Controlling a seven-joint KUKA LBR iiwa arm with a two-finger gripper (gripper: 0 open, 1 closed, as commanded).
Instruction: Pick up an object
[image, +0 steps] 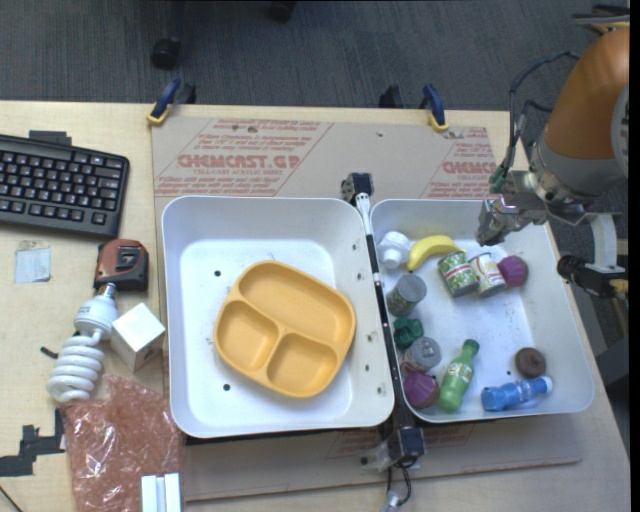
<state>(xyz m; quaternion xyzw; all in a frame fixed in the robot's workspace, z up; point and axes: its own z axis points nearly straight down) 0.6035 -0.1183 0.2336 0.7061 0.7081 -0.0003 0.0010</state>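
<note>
Where grey carpet meets the pale wooden bench, a printed cardboard sheet (300, 150) lies under two glossy white bins. The left bin (190, 300) holds a smooth yellow divided tray (285, 328). The right bin (560, 330) holds a curved banana (432, 248), a green bottle (458, 375), a labelled can (458, 273) and a purple ball (512, 269). The gripper (492, 228) hangs over that bin's far edge; I cannot tell whether it is open or closed.

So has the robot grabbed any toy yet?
Not yet. The gripper hangs over the back edge of the right bin with nothing between its fingers. The banana, cans and green bottle all lie in the bin. It has to reach down, pinch one and lift it.
</note>
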